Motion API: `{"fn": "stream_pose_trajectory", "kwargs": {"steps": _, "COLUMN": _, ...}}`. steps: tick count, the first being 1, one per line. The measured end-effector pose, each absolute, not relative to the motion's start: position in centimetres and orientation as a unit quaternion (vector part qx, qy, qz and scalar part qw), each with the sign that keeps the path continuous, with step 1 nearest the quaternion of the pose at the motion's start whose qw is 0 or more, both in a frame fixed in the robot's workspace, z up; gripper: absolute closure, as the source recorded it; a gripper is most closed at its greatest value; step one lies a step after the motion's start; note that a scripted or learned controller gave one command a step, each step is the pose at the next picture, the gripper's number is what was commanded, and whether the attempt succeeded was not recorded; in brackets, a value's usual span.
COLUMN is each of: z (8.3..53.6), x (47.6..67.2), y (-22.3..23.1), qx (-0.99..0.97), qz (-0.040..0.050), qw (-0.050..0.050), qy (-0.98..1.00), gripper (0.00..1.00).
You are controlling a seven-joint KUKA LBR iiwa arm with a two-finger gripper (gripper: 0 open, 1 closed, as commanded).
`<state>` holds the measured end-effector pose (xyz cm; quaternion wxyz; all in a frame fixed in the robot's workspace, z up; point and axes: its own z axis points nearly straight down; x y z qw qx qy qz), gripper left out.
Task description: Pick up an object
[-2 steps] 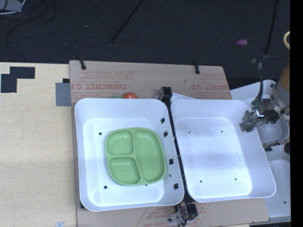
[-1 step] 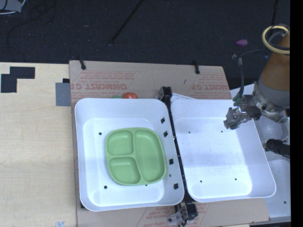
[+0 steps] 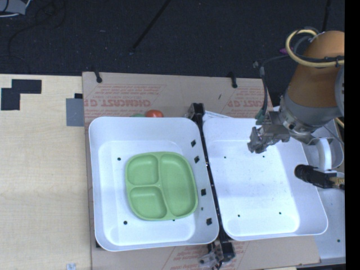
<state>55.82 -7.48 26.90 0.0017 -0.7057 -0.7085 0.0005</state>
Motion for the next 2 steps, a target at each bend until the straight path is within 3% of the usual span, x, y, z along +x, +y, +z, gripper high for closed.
{"fn": "stream_pose_trajectory", "kwargs": {"steps": 2, "z": 25.1, "x": 58.3, "y": 2.6, "qx": -0.706, "qz": 0.0003, "qw": 0.001, "qy": -0.709, "gripper": 1.0}}
